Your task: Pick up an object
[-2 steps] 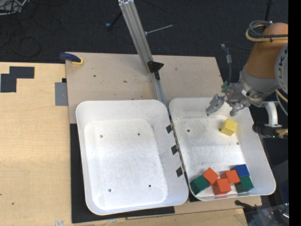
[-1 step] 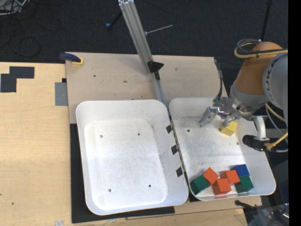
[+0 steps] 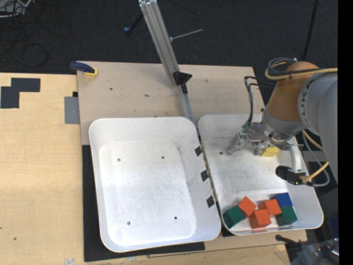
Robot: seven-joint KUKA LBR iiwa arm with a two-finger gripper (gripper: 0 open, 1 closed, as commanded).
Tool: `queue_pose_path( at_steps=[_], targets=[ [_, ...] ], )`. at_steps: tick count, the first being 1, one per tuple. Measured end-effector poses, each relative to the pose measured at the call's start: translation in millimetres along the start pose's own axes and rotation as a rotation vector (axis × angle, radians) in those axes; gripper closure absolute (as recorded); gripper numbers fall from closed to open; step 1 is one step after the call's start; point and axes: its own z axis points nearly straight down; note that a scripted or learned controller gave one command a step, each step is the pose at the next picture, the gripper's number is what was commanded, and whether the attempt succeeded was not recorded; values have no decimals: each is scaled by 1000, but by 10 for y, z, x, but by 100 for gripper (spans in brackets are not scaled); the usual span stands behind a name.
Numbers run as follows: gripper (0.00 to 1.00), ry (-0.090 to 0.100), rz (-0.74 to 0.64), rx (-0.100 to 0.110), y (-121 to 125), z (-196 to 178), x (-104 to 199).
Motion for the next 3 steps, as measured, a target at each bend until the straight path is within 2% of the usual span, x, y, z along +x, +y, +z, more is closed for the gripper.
queue_pose_path(
  at_steps=[1,3],
  targets=[
    [100,0,5,0,0,-116,-11],
    [100,-2,-2,-8,146,-1269,-55]
  ],
)
